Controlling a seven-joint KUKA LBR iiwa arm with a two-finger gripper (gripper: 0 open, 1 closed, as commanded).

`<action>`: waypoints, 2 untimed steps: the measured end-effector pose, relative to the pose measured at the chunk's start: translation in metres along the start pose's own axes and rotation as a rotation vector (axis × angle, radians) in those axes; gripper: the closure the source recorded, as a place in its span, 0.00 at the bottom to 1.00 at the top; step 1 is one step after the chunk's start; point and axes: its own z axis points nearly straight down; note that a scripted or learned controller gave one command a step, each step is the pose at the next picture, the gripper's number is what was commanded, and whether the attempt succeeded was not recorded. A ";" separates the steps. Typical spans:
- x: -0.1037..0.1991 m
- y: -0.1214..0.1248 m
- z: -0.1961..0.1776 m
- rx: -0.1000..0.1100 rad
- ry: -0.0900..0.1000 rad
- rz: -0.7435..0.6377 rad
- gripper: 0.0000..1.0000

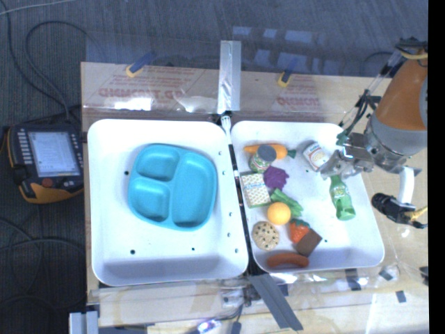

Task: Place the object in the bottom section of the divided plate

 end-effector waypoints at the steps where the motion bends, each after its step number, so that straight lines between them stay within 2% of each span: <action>1: 0.068 -0.056 0.014 0.003 0.003 0.097 1.00; 2: 0.139 -0.079 -0.022 0.001 0.004 0.000 1.00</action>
